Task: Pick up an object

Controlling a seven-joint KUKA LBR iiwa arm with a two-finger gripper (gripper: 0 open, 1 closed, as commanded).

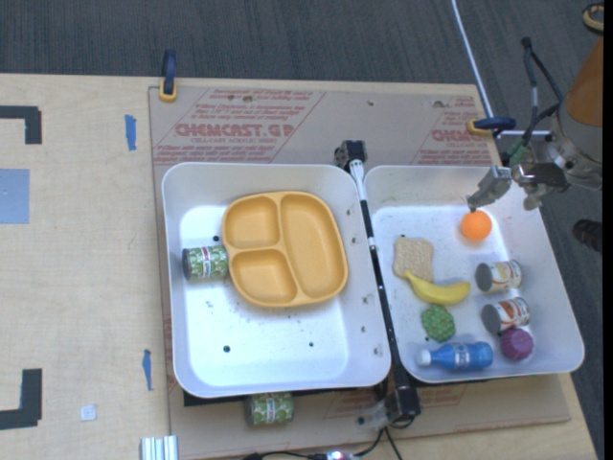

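The tool (506, 192) hangs over the far end of the right bin (565, 338), its two fingers spread wide with nothing between them. The likeliest target, the orange ball (476, 225), lies in that bin just near and slightly left of the tool, close below the left finger (484, 193). Being round, it has no long axis to line up with, so I judge the coming move turns only on shifting the spread fingers a little nearer and leftward until they straddle it, then dropping. The cracker (414, 254) and banana (436, 289) lie farther left and nearer; two small cans (498, 275) sit nearer on the right side.
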